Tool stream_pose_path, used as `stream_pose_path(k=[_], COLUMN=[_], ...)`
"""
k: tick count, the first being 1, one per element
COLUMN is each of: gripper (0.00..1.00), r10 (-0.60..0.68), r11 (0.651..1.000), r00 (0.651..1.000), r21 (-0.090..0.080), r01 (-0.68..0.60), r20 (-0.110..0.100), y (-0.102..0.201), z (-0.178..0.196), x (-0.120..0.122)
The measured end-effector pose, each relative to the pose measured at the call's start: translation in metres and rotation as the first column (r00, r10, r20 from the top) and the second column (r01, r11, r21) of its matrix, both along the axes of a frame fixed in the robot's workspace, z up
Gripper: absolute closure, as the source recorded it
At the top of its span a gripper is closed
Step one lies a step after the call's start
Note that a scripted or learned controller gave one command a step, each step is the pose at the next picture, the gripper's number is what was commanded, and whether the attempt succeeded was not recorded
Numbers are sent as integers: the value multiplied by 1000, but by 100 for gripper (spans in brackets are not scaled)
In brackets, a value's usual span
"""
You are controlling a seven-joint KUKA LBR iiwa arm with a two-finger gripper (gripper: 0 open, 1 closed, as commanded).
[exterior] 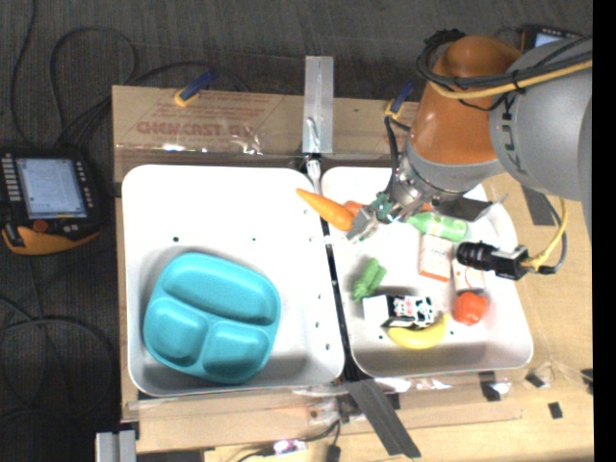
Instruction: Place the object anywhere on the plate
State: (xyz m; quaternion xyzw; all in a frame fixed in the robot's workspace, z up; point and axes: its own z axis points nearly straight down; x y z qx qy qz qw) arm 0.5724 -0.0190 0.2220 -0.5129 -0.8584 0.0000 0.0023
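While the arm reached in from the right in the camera view, the jaws [369, 221] sat over the divider between the two bins, clenched on the carrot [325, 210] at its thick right end. The carrot pointed left, its tip over the left bin [192, 191], well apart from the blue plate [212, 318] at that bin's near side. Judgement: looked like a light, stiff, smooth plastic toy; tapered, so it could slip or pivot. Best hold is across the thick end. The right bin [500, 349] held a banana [417, 336], tomato [470, 307] and green piece [368, 278].
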Motion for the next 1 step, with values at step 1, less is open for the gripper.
stream_pose_path(k=[1], gripper=[100], r10=[-8], r11=[1000], r00=[1000], r21=[-2], r01=[8], r20=[-3], y=[74], z=[-42], x=[-36])
